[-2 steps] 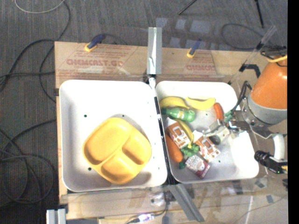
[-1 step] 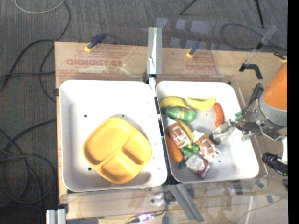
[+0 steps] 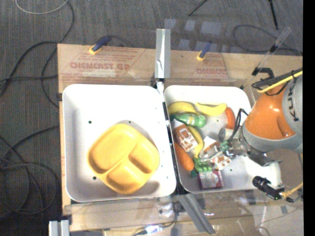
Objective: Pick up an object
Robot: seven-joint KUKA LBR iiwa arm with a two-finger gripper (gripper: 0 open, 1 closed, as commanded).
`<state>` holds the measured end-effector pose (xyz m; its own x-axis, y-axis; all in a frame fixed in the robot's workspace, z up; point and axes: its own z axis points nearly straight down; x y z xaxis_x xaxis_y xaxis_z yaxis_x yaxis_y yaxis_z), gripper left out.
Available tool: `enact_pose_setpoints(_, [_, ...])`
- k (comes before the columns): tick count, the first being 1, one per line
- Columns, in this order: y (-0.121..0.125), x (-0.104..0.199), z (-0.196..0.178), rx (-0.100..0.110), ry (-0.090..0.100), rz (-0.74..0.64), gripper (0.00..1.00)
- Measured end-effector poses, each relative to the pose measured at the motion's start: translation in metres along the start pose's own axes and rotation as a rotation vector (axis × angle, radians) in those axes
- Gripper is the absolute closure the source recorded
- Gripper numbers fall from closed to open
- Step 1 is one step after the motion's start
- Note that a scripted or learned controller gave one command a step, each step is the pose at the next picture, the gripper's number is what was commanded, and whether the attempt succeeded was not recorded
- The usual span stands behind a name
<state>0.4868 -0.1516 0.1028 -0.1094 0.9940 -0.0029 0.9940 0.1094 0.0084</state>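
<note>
Arm (image 3: 275,119) above right bin (image 3: 236,181); end effector (image 3: 221,151) among clutter.

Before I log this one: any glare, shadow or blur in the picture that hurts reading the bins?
Camera view: even lighting; the yellow tray casts a soft shadow on the left bin; faint reflections streak the top near the metal post; small items by the gripper are too blurred to identify.

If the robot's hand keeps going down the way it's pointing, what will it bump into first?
Probably the small orange-and-white packet in the pile of toy food. The hand hangs just over it in the right white bin, next to the dark pink box. Depth is hard to judge from above, so that's a best guess.
</note>
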Motion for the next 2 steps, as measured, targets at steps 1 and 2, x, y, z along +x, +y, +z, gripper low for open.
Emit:
enact_pose_setpoints(1, [0.000, 0.002, -0.010, 0.003, 0.005, -0.002, 1.00])
enact_pose_setpoints(2, [0.005, 0.070, -0.139, 0.014, 0.000, 0.300, 1.00])
